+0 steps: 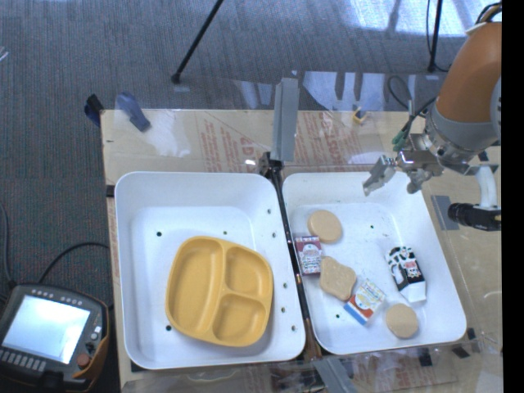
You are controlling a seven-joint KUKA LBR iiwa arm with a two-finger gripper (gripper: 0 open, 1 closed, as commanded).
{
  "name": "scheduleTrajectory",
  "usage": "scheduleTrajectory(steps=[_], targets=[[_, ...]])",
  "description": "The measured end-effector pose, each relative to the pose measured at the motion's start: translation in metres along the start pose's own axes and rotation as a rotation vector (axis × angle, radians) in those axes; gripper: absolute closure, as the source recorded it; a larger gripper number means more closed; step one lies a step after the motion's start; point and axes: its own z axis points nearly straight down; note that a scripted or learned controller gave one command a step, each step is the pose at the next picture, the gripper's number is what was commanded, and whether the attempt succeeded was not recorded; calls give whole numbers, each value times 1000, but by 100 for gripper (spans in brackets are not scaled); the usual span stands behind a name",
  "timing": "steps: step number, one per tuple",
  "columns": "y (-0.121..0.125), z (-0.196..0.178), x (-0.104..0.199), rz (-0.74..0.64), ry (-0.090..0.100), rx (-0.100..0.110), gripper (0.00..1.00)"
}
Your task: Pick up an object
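gripper (pixel 395 173) spread open — above right bin (pixel 438 228); round tan cookies (pixel 325 225) below

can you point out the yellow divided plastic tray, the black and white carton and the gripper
yellow divided plastic tray (pixel 219 301), camera view, on the ridge between its compartments
black and white carton (pixel 406 273), camera view, on the middle of its top face
two-finger gripper (pixel 395 179), camera view, midway between its fingertips

The right bin (pixel 426 219) holds six small items: a round tan cookie (pixel 325 225) near its middle, a small red carton (pixel 309 255) by the left wall, and a tan toast slice (pixel 336 278) just beside it. A colourful packet (pixel 365 300) touches the toast, a black-and-white carton (pixel 406 273) lies flat to the right, and a round biscuit (pixel 401 320) sits near the front.
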Motion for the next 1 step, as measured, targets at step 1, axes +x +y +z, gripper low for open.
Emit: scheduleTrajectory(steps=[1], targets=[[-18, 51, -62, -119, 1, 3, 0]])
